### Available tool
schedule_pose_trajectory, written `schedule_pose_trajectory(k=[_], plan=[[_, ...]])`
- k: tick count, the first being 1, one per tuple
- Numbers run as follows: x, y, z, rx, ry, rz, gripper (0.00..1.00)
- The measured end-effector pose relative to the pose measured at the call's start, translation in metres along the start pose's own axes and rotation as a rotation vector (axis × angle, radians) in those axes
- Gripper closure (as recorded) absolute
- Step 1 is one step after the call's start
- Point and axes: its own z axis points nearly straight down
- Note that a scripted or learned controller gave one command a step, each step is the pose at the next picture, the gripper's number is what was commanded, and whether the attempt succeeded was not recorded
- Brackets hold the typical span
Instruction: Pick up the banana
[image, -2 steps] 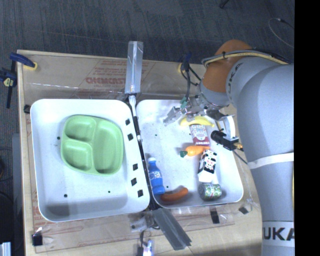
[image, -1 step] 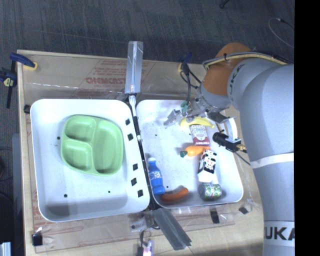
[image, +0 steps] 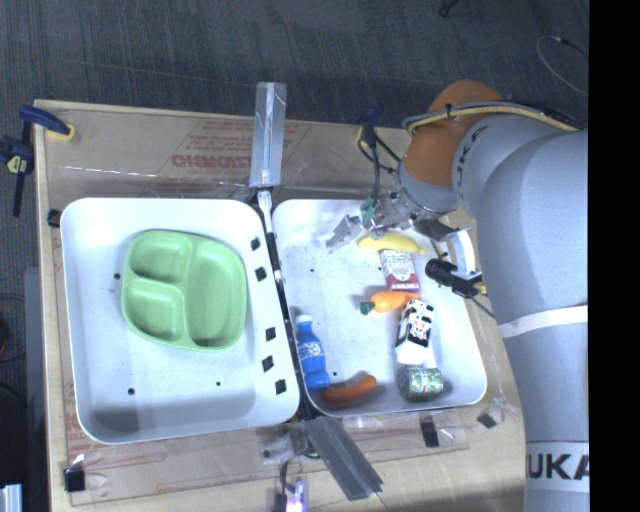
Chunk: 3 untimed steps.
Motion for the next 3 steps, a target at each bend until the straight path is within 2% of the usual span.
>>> schedule_pose_trajectory(k=[1,2,3], plan=[[0.002,-0.01,0.009,0.019,0.011,-0.088,0.0],[0.0,-0.005,-0.024,0.014,0.009,-0.287,0.0],[0.001,-0.005,0.0,0.016,0.011,-0.332,0.0]])
